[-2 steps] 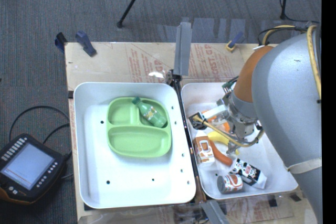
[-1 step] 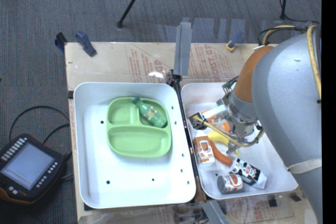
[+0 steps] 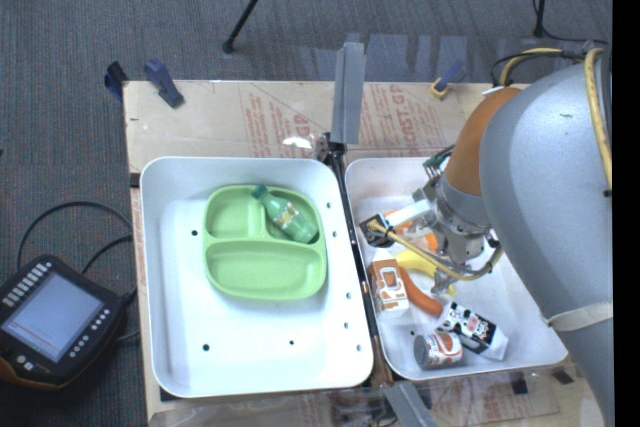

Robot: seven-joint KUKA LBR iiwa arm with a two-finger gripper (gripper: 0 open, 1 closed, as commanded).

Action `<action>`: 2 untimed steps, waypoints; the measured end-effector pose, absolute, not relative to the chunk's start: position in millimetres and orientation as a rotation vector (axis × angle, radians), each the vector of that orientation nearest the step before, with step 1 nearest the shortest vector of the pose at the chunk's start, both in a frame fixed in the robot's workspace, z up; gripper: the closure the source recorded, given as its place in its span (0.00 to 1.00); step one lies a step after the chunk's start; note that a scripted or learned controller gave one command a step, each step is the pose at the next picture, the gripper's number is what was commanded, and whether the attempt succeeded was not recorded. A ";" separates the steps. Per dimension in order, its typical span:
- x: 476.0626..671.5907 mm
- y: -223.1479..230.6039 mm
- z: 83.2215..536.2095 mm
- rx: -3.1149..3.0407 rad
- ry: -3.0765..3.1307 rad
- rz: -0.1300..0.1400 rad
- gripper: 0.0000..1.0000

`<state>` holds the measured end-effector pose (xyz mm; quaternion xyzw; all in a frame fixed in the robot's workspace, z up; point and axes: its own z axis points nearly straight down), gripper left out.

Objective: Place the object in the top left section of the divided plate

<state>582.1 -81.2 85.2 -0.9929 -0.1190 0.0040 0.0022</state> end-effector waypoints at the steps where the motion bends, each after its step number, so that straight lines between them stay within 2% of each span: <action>1: 582.1 -81.2 85.2 -3.115 -0.373 0.013 0.00; 2: 582.1 -81.2 85.2 -3.115 -0.373 0.013 0.00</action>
